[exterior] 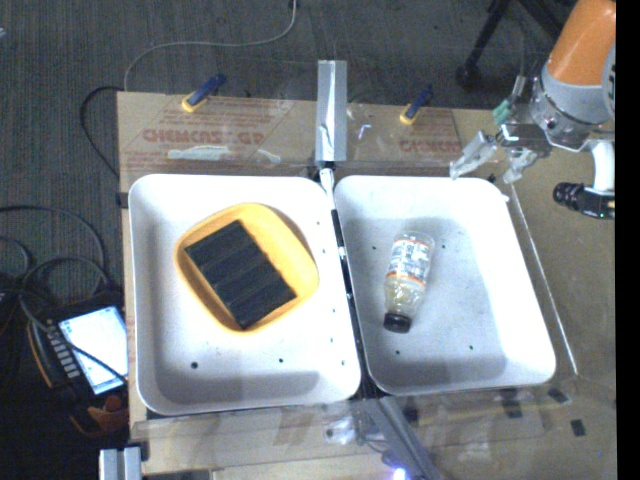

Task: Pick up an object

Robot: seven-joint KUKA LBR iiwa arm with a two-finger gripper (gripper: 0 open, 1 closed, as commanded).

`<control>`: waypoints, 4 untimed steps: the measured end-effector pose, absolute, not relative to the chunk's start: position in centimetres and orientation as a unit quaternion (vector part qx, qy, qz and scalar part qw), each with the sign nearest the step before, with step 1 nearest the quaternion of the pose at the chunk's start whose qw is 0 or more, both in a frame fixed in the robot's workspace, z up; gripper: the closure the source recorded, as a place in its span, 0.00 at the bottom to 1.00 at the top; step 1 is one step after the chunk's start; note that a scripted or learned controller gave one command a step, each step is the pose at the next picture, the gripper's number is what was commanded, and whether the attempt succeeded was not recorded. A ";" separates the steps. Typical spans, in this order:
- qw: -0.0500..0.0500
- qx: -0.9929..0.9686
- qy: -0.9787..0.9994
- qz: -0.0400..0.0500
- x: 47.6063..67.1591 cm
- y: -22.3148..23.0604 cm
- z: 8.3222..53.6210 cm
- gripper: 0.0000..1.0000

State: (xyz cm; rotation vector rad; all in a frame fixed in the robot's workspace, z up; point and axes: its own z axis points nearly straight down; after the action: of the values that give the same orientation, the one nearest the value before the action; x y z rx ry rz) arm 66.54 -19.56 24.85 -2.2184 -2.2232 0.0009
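A small clear plastic bottle with a dark cap lies on its side in the right bin, cap toward the near edge. In the left bin sits a yellow dish holding a black ridged block. My gripper hangs above the far right corner of the right bin, well away from the bottle, with its two fingers spread open and nothing between them.
A metal post stands at the back between the bins. Blue and yellow clamps hold the cardboard backing. Cables and a tablet lie on the floor at left; an office chair base is behind.
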 end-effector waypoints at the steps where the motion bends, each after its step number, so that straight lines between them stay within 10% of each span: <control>1: 0.000 -0.634 -0.774 0.002 66.8 -20.8 20.9 0.00; 2: 0.001 -0.726 -0.688 0.001 64.6 -16.9 19.0 0.00; 3: -0.002 -0.696 -0.718 -0.002 57.6 -13.8 9.3 0.00; 4: -0.027 -0.648 -0.761 -0.017 54.2 -10.1 9.9 0.00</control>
State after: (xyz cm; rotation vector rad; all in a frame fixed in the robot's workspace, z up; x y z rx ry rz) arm 54.24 -10.12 9.87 -2.0695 -2.4335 -0.0542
